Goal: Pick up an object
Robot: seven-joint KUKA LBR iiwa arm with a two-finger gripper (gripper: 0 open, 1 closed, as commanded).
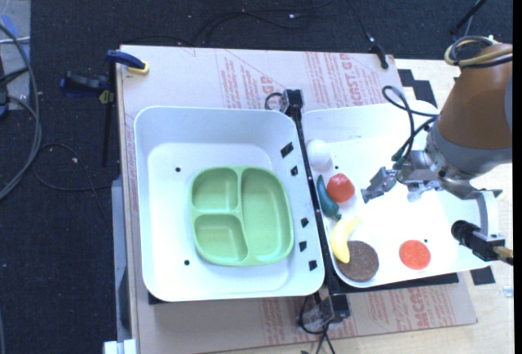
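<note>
Two shallow white plastic bins sit side by side on the bench. The left bin (pixel 155 140) holds a pale green three-compartment plastic plate (pixel 242 214). The right bin (pixel 367 122) holds the candidates for picking. At its nine o'clock edge we see a small white egg-shaped object (pixel 318 153). Just below that is a red round toy tomato with a green leaf (pixel 338 188). Toward seven o'clock lie a yellow toy banana (pixel 343 237) and, touching it, a brown round cookie-like disc (pixel 360 259). A flat red disc (pixel 415 254) rests near five o'clock, well apart from the others.

The grey arm with its orange band (pixel 481 99) reaches in from three o'clock, and the two-finger gripper (pixel 380 183) hangs over the middle of the right bin, just beside the tomato at its three o'clock. Nothing sits between its fingers; whether they are spread or pressed together we cannot tell at this slant.

We judge this to be the approach step, with no grasp made yet. The tomato looks the nearest target. The next move calls for shifting toward nine o'clock, centring over it, then descending clear of the bin wall and the egg.
</note>
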